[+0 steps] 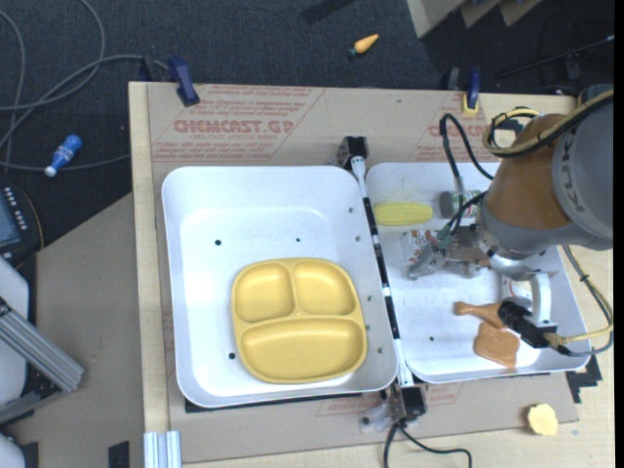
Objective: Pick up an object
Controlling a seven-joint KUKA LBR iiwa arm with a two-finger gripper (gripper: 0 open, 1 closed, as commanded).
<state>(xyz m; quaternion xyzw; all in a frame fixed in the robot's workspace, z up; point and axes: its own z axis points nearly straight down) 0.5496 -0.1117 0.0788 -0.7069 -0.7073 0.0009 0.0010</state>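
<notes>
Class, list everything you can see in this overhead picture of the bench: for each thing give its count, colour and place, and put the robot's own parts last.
White bins: 2, white, side by side on the bench; left bin, right bin.
Divided plate: 1, yellow, three compartments, in the left bin.
Corn cob: 1, yellow, upper part of the right bin.
Spatula-like piece: 1, orange-brown, lower right of the right bin.
Small jumbled thing: 1, grey and mixed colours, middle of the right bin; too small to identify.
Clamps: 2, blue, on the board's top edge; left, right.
Small yellow lump: 1, on the bench below the right bin.
Carrot-like item: 1, orange, on the floor.
Bottle: 1, blue and white, on the floor at left.
Robot arm: 1, grey with an orange band, over the right bin.
</notes>
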